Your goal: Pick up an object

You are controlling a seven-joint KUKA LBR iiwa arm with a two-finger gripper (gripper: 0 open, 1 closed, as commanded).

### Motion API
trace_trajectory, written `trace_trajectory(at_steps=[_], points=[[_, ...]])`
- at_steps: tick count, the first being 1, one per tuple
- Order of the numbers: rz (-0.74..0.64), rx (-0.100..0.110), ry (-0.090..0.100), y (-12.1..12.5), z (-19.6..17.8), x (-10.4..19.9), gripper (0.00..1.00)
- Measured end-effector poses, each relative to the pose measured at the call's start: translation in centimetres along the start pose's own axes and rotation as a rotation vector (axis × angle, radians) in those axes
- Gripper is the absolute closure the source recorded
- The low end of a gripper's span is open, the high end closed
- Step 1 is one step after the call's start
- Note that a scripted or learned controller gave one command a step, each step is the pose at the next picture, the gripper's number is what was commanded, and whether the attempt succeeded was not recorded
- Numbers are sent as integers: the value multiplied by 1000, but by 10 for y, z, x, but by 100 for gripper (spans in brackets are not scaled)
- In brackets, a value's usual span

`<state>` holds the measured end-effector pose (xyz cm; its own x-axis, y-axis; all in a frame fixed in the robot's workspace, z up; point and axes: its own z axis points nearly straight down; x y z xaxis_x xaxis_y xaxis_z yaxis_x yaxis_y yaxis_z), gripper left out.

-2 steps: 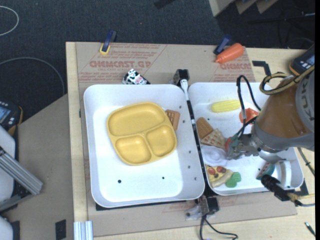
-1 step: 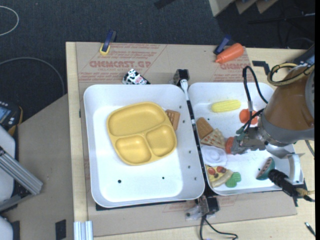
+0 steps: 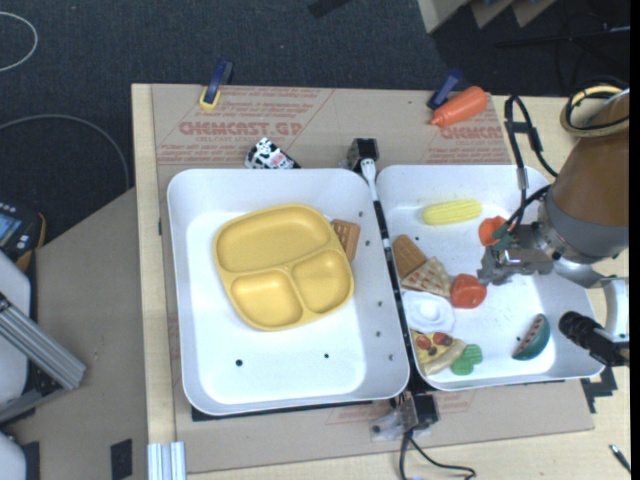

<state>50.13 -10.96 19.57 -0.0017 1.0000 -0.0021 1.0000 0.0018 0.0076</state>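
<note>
In the right bin [image 3: 500, 183], my gripper [image 3: 497, 266] is low over the middle, coming in from the right. A red tomato [image 3: 467, 290] lies just left of and below it, very close. A small orange-red piece [image 3: 490, 230] sits just above the gripper. Around them lie a yellow corn cob [image 3: 450, 211], a toast wedge [image 3: 418, 268], a white fried egg [image 3: 430, 313], a pizza slice [image 3: 437, 348], a green piece [image 3: 466, 358] and a watermelon slice [image 3: 531, 337].
The left bin [image 3: 200, 348] holds a yellow divided plate [image 3: 283, 265] with a brown cracker [image 3: 346, 236] at its right rim. Behind the bins on the bench lie a carrot [image 3: 460, 106], a black-and-white cow toy [image 3: 268, 154] and a blue-yellow clamp [image 3: 213, 86].
</note>
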Motion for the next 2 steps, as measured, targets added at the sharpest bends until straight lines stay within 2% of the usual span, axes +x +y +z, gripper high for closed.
trace_trajectory(at_steps=[1, 2], points=[[0, 2, 0, 1, -31, 0, 100], [-3, 5, 2, 9, -29, 43, 100]])
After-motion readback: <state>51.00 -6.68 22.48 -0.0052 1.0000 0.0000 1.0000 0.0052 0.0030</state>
